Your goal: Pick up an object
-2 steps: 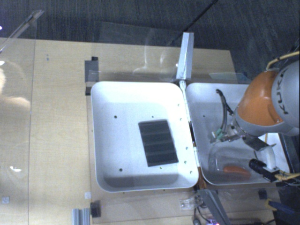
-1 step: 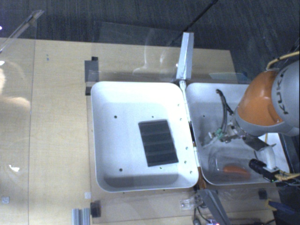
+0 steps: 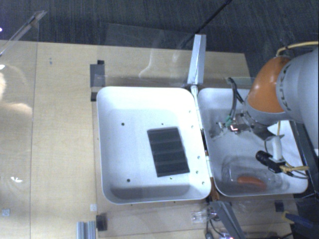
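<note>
The pincer [image 3: 230, 127] is seen low in the right bin [image 3: 214, 103], but whether it is spread or pressed together cannot be told; a clear cup [image 3: 238, 173] with an orange object [image 3: 250, 181] is found just below it; a dark ribbed pad [image 3: 168, 151] is seen to its left, in the left bin [image 3: 114, 133].

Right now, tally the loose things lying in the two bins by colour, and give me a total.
Dark grey: 1, the ridged flat pad in the left bin.
Clear: 1, the see-through cup on its side in the right bin.
Orange-red: 1, the small long piece by the cup.
Total: 3
</note>
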Robot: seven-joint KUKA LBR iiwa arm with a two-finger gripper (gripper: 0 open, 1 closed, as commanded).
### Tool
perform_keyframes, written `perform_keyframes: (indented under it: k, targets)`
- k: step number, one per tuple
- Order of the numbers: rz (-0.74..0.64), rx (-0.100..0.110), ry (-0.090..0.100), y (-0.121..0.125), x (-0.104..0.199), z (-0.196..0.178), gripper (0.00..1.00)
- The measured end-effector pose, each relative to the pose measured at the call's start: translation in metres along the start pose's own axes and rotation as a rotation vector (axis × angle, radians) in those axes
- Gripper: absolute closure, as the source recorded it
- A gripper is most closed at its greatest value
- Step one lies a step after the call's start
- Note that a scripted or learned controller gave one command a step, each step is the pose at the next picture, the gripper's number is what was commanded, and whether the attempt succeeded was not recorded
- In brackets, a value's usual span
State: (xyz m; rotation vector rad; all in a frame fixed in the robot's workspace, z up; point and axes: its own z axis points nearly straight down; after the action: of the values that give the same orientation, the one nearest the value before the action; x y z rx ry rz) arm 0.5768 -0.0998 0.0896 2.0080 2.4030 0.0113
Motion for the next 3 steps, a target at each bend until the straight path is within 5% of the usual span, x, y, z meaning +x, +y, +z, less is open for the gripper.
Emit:
perform_keyframes:
  k: [1, 2, 3]
  targets:
    - [0.022, 0.001, 0.0, 0.057, -0.008, 0.002, 0.0]
    - [-0.063, 0.006, 0.001, -0.051, -0.053, -0.047, 0.0]
    - [-0.264, -0.003, -0.002, -0.061, 0.014, -0.002, 0.0]
